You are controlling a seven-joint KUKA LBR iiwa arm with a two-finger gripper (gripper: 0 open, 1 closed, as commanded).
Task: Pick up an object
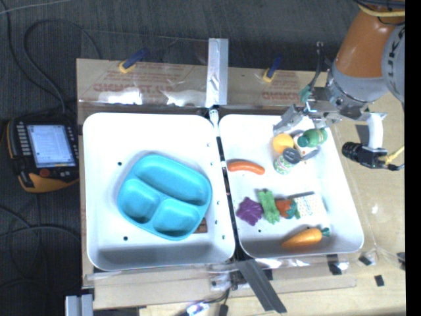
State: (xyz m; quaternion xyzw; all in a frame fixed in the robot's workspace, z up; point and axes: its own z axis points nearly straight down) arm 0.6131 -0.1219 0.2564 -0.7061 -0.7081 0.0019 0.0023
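Writing: faint reddish printed lettering runs across the cardboard backing (151, 81) behind the bins, too blurred to read; part of a dark letter shows on the arm's grey casing at the top right, cut off by the frame edge.
Pendant: a handheld control unit (43, 151) with an orange and black shell and a lit pale screen lies on the dark carpet, left of the bench; the screen text is too small to read.
Arm: a glossy orange band (365, 45) sits above the grey metal wrist, entering from the right.
Gripper: the gripper (299, 120) hangs over the rear part of the right bin (342, 196), just above a cluster of small toys; whether its fingers are apart or together cannot be told, and nothing is seen between them.
Task things, right bin: a round yellow-orange fruit (282, 141), a green rounded toy (310, 137) and a small speckled cylinder (285, 164) are huddled beneath the gripper.
Mid bin: a smooth orange-red sausage shape (245, 167) lies near the divider.
Front cluster: a purple lumpy piece (249, 210), a green ridged piece (267, 205), a red piece (283, 207) and a pale speckled block (309, 206) touch in a row.
Front edge: a glossy orange carrot (304, 236) with a green tip.
Left bin: the left bin (105, 137), white and shallow, holds a smooth blue plastic tray (164, 195) with three rounded compartments.
Clips: two blue and yellow clamps (133, 60) grip the backing.
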